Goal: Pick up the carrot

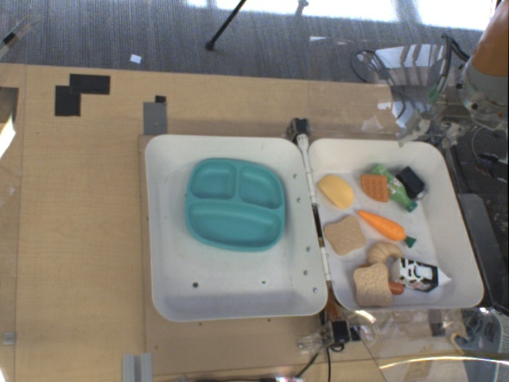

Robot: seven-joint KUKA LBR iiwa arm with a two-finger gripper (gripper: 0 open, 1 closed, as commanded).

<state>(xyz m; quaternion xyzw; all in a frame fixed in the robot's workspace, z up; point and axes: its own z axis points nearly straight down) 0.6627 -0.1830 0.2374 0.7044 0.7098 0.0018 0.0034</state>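
At the far right corner of the bench, the two-finger gripper [439,124] at the end of the grey arm with the orange band [487,62] is lost in clutter and glare. I cannot tell how far open it is, and nothing shows in its hold. It sits just past the top right corner of the shallow white right-hand bin [449,217], well apart from the target. The orange tapered carrot with a green stub end [382,225] lies flat near the middle of that bin, slanting from upper left down to lower right. The approach would best come from straight above, with the jaws closing across the carrot's thick middle, square to its long axis. A grip near the thin tip would likely slip. Neighbours crowd it. The flat brown bread slice [344,234] lies just beside its blunt end and the rounded tan roll [384,252] just below it. The orange ridged square [374,187] sits near above. The jaw gap should therefore stay modest to avoid nudging these. The teal divided plate [235,204] in the left-hand white bin [171,285] plays no part.
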